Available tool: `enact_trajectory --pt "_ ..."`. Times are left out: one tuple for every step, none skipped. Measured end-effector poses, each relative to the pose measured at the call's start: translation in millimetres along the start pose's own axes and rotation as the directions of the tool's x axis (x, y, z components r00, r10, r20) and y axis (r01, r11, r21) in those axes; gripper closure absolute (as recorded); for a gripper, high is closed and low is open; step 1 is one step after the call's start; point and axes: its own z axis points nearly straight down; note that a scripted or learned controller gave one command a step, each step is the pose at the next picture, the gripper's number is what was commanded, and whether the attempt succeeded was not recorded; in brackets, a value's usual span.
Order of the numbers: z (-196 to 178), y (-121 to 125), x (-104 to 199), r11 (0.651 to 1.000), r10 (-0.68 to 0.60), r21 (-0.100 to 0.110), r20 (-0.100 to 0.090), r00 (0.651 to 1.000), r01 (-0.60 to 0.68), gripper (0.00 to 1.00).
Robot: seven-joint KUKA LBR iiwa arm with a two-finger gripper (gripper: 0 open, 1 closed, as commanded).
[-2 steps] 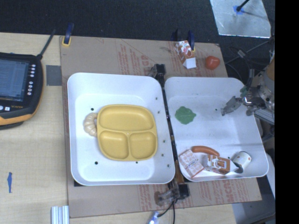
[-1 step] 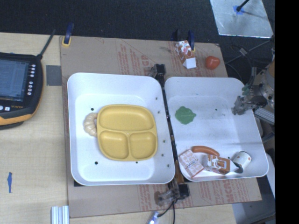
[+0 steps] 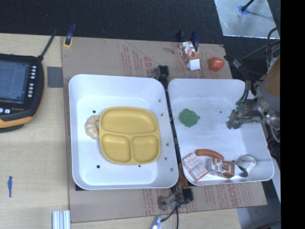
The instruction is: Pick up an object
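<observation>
White plastic, the right-hand bin (image 3: 252, 142) serves as the landmark here. The gripper (image 3: 234, 119) hangs over the bin's right side, roughly level with its middle, with bare floor beneath it. Whether it is released or clenched cannot be told at this size, but nothing is visibly caught in it.

The candidates for picking all lie loose. A flat green piece (image 3: 188, 117) rests on the bin's floor toward its left wall, well apart from the gripper. Along the bin's near edge sit a sausage-like orange item (image 3: 208, 153), a white printed packet (image 3: 194, 166), a small carton (image 3: 222, 167) and a shiny grey object (image 3: 246, 163), packed close together. Left of the bin, in its neighbour, a yellow divided tray (image 3: 129, 134) lies with a pale lumpy item (image 3: 91, 126) touching its left rim. Beyond the bin's far wall, on the cardboard, stand a small juice box (image 3: 189, 54) and a red ball (image 3: 216, 63).

Judging from this, the pick is not yet made: no object is lifted, and descent, closing and raising all remain.
</observation>
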Motion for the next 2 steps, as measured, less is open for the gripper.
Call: enact_trajectory --pt "-31 -18 31 1.000 0.001 -0.002 0.000 1.000 -0.001 1.00" --pt "-12 -9 67 1.000 0.001 0.001 0.000 1.000 -0.001 1.00"
